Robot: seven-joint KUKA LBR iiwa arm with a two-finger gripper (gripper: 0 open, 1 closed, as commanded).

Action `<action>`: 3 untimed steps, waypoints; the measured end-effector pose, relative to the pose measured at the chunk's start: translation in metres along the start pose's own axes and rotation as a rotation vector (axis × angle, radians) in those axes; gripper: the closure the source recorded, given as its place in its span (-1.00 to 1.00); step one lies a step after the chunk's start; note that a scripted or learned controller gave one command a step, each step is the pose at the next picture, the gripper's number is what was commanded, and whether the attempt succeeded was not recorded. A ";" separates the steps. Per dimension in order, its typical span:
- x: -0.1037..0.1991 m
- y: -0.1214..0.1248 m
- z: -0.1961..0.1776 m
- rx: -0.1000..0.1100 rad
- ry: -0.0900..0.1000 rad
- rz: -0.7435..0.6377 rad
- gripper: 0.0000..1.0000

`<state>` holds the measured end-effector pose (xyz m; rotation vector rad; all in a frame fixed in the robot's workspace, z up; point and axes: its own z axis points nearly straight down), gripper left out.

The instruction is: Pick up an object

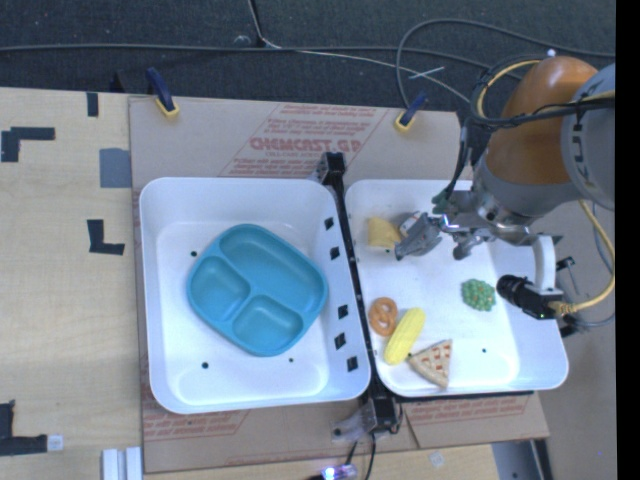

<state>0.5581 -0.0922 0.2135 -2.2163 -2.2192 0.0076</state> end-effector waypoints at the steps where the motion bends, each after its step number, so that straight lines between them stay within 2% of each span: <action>1: -0.001 -0.007 0.063 0.001 0.000 0.001 -1.00; 2: -0.009 -0.014 0.121 0.001 0.000 0.001 -1.00; 3: -0.008 -0.013 0.108 -0.003 0.001 -0.002 1.00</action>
